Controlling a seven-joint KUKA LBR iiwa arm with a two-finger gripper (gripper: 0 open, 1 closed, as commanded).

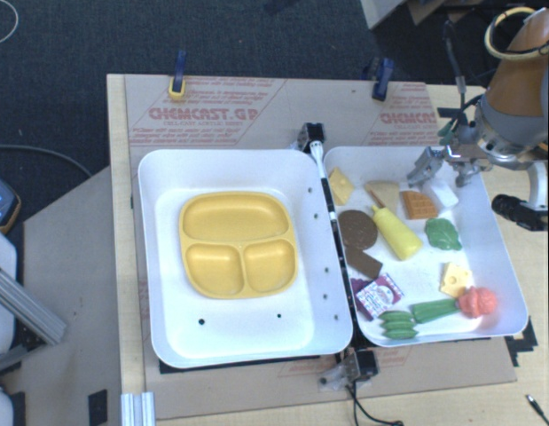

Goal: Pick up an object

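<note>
The left shallow white plastic bin bears a yellow three-compartment plate; the right shallow white plastic bin holds the small toy foods. Above its far edge hangs the metal two-finger gripper, fingers spread and holding nothing. This looks like the approach step. Nearest are the tan waffle square and yellow bottle; next it must descend over one.

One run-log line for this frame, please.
end effector: above right bin's far edge | holding: nothing seen | nearest: waffle piece | left bin: yellow tray
</note>
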